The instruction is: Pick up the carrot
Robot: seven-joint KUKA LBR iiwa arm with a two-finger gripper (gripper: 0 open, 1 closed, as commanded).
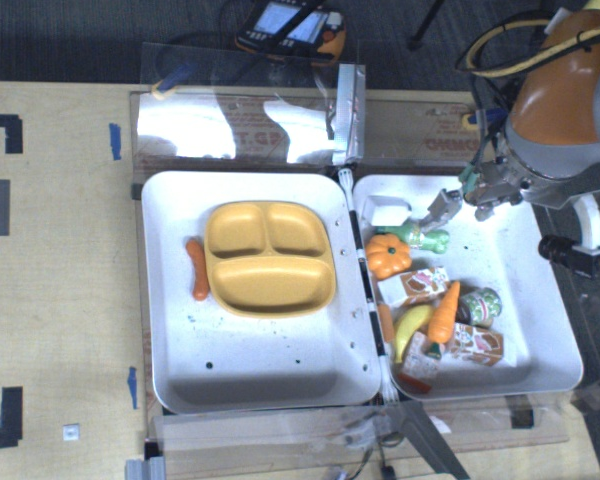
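While I've got the feed up, the carrot (443, 315) is easy to spot: orange, tapered, lying at a slant in the right bin (540, 258) with its fat end up and its narrow tip down toward the front. It rests on top of the pile, touching a banana (410, 330) on its left and a printed carton (472, 345) under its tip. Another small carton (424, 284) sits just above it, and a dark round can (483, 306) is just to its right. Further back in the same bin there's a little orange pumpkin (389, 255) and a green toy piece (426, 238) beside it.

Over in the left bin (170, 298), a yellow divided plate (270, 258) takes up the middle, with an orange sausage-shaped thing (198, 269) lying just off its left edge.

As for the gripper (443, 209), it hangs over the back of the right bin, above the green piece and well apart from the carrot. Honestly I can't tell from this angle how it's set, so not calling it.
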